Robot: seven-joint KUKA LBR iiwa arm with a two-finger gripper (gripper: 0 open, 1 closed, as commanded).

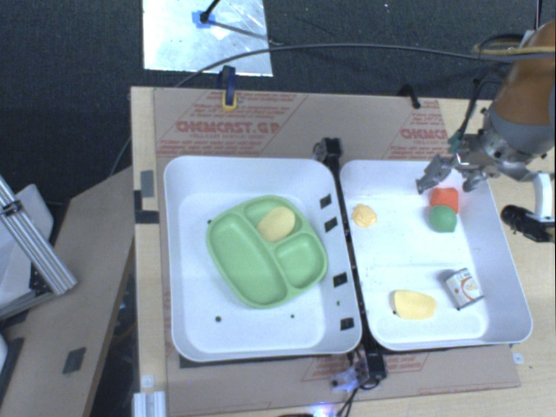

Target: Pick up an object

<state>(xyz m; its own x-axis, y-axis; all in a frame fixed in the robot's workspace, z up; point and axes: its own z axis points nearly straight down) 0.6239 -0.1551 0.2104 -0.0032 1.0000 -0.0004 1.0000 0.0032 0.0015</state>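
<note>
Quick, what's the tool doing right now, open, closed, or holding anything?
Tool: open, holding nothing, poised above the orange object in the right bin.

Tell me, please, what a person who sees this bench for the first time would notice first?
Probably the green divided plate in the left bin, with a pale yellow lump in its top compartment. Next, the gripper over the far end of the right bin, just above an orange block and a green ball that touch each other. A yellow piece and a small carton lie near that bin's front edge.
</note>
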